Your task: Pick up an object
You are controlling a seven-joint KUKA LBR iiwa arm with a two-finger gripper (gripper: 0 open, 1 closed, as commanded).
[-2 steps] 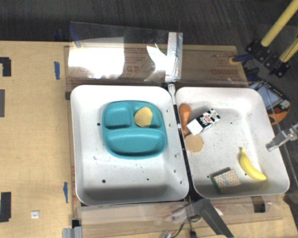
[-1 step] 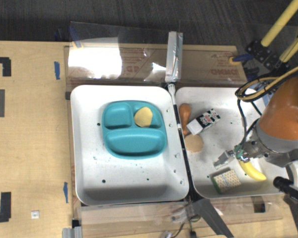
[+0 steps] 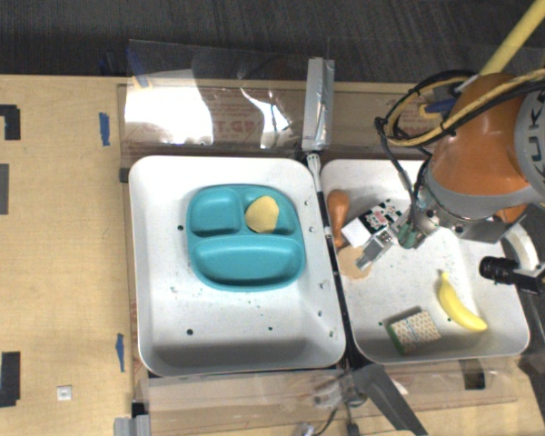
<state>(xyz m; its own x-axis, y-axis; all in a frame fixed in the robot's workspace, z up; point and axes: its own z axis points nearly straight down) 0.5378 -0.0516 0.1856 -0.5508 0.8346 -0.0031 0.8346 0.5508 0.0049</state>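
Over on the left, the left bin carries a teal divided plate, and a yellow, roundish food piece sits in the plate's upper right compartment. Across the divider now, into the right bin: an orange, carrot-like piece lies close to this bin's left wall, near the far corner. Just below it, a pale tan item rests on the bin floor. And here is the end effector, tipped down toward the left side of this bin, its metal tip right over that tan item and beside a small white piece; whether it is clenched or released, I cannot tell, and nothing can be made out in its grasp. The grey arm with its orange band looms over the far right corner. Toward the near edge, a small rectangular sponge-like block with a green rim lies flat. Just to its right, a yellow banana lies apart from the block, near the right wall.
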